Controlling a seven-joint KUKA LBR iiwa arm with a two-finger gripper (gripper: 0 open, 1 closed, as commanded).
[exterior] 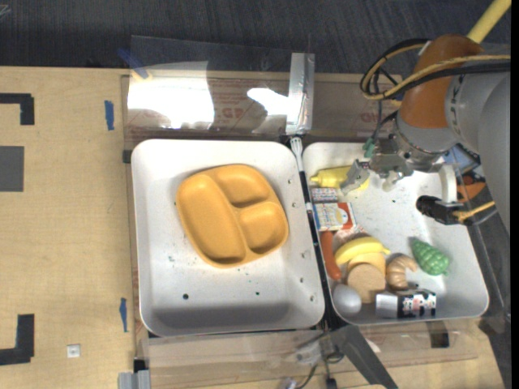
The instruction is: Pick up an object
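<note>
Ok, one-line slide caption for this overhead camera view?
Gripper over the right bin's cluttered far corner; orange divided tray alone in the left bin.

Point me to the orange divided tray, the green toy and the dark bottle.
orange divided tray (231, 213): camera view, centre ridge.
green toy (431, 258): camera view, middle of body.
dark bottle (405, 304): camera view, on its label.

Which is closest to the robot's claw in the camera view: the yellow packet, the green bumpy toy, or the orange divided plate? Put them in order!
Measured from the gripper in the camera view:
1. The yellow packet, just beside it at the right bin's top left corner.
2. The green bumpy toy, lower down by the right bin's right side.
3. The orange divided plate, farthest, in the left bin.
</note>
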